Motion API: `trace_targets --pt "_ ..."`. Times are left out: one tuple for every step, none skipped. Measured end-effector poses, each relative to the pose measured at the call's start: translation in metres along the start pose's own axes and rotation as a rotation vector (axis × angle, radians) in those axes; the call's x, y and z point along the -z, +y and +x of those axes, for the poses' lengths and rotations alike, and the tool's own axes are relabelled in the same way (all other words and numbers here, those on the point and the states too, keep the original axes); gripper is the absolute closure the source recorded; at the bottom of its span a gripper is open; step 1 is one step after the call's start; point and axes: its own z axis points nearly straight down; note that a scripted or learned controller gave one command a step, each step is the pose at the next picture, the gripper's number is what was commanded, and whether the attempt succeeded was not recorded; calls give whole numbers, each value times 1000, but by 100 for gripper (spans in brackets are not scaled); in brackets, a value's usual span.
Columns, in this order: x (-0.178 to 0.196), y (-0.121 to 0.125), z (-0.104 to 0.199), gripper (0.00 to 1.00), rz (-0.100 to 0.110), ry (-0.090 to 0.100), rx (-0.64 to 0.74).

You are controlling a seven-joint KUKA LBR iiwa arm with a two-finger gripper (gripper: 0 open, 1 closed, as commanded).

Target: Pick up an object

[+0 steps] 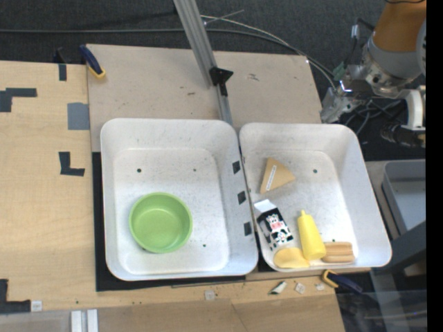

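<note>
Near edge, right bin: I am seeing a hot dog bun (338, 252), a pale yellow lump (291, 258) and a yellow bottle (310, 234) crowding together at the lower rim, the bottle touching both.
Carton: a small black-and-white carton (274, 227) is lying just left of the bottle, tilted.
Wedge: a tan wedge (276, 176) is resting apart from the cluster, toward the upper left of the right bin (346, 151).
Left bin: a green bowl (160, 222) is sitting upright in the lower left of the left bin (138, 140).
Arm: the grey arm with its orange band (400, 21) is hanging at the upper right of the frame, outside the bins.
Gripper: the gripper (337, 101) is hovering just beyond the right bin's upper right corner, well apart from every object; I cannot tell its state, as it is blurring into the cables.
</note>
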Motion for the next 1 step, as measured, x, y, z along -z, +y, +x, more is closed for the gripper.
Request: trace_targets --pt "-45 -2 -2 0 4 -2 -1"
